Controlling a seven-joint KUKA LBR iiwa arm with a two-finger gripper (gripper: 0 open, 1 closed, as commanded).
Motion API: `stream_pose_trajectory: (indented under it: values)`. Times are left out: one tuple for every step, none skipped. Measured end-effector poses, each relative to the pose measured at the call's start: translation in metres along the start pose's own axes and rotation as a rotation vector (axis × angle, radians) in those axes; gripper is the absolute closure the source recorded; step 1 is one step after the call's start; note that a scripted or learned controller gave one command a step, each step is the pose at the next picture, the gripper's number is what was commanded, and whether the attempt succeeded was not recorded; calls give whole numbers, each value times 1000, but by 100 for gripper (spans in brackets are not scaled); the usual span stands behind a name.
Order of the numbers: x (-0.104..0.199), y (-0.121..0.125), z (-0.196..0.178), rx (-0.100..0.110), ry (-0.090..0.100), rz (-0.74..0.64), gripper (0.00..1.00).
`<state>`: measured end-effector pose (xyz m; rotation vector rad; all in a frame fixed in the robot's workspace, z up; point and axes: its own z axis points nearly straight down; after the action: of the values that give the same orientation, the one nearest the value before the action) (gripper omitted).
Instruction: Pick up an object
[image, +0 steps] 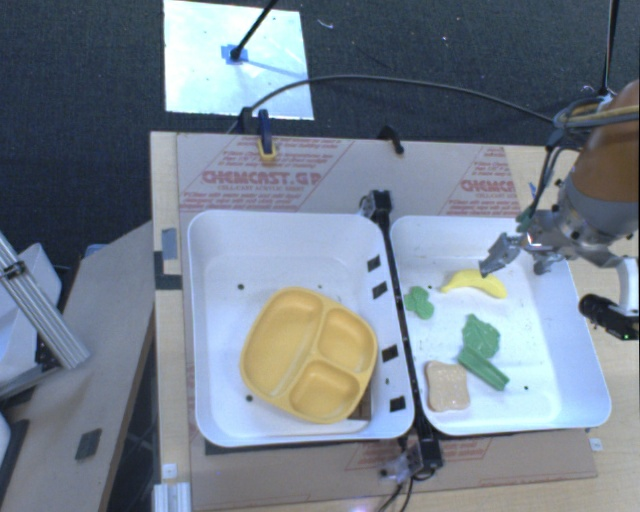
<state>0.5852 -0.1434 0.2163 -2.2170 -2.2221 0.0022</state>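
Bench board carries two shallow white bins side by side, touching along the middle divider. Left bin holds one thing: a yellow divided tray, three compartments, sitting toward the near right of the bin, slightly rotated, nothing in its compartments. Right bin holds four toy foods. My arm comes in from the right, orange band above the wrist, over the far right part of the right bin. My gripper hangs low at the far middle of that bin, tip just above the banana; can't tell from here if it's spread or closed, nothing seen in it. Broccoli, green, lies mid-bin with stalk pointing near-right. Banana, yellow, lies flat just below the gripper tip, touching or nearly so, can't tell which. Bread slice, tan, near left corner, just beside the broccoli stalk. Small green piece sits near the divider, left of the banana.
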Motion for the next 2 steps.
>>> stream_pose_trajectory:
  values:
    - [-5, -7, 58, 0, 0, 1, 0]
    - [-12, -3, 117, 0, 0, 1, 0]
